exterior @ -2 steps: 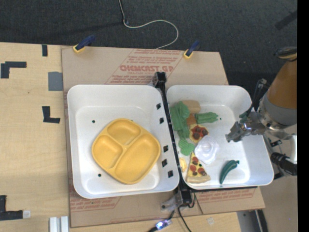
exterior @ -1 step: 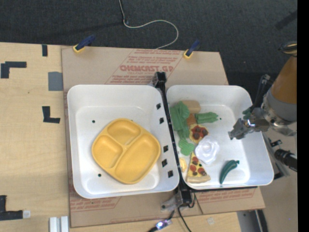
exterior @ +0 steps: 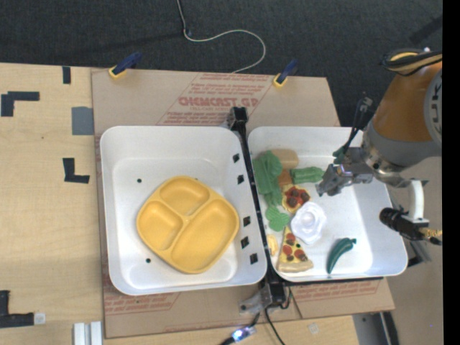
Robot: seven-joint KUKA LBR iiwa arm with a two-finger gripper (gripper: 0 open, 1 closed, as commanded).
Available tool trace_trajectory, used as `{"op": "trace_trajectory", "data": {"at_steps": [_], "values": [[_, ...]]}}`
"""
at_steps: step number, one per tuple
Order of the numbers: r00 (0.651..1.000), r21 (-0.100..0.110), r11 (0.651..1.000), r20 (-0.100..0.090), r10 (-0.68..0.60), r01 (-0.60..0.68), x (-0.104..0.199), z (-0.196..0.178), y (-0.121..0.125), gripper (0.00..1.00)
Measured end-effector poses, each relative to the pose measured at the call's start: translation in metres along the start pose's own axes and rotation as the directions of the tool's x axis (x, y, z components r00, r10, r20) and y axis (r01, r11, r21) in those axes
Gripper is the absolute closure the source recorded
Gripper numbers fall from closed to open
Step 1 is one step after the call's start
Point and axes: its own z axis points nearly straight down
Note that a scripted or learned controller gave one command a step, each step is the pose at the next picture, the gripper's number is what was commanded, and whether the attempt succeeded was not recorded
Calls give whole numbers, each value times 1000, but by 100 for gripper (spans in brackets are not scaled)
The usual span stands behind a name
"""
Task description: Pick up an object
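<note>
The right white bin (exterior: 374,264) holds several toy foods: a green leafy piece (exterior: 269,171), a tan block (exterior: 287,157), a green vegetable (exterior: 307,174), two pizza slices (exterior: 294,196) (exterior: 293,254), a clear white cup (exterior: 307,221) and a dark green pepper (exterior: 339,253). My gripper (exterior: 330,182) hangs over the bin's middle, just right of the green vegetable and above the cup. Nothing shows between its fingers.
The left white bin (exterior: 118,157) holds a yellow divided plate (exterior: 188,223). The grey arm with its orange band (exterior: 406,113) comes in from the right over the right bin's far corner. A white cable (exterior: 215,34) lies behind the bins.
</note>
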Motion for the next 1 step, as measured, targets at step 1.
{"op": "trace_trajectory", "data": {"at_steps": [1], "values": [[1000, 1, 1000, 1, 1, -1, 42, 5, 15, 100]]}}
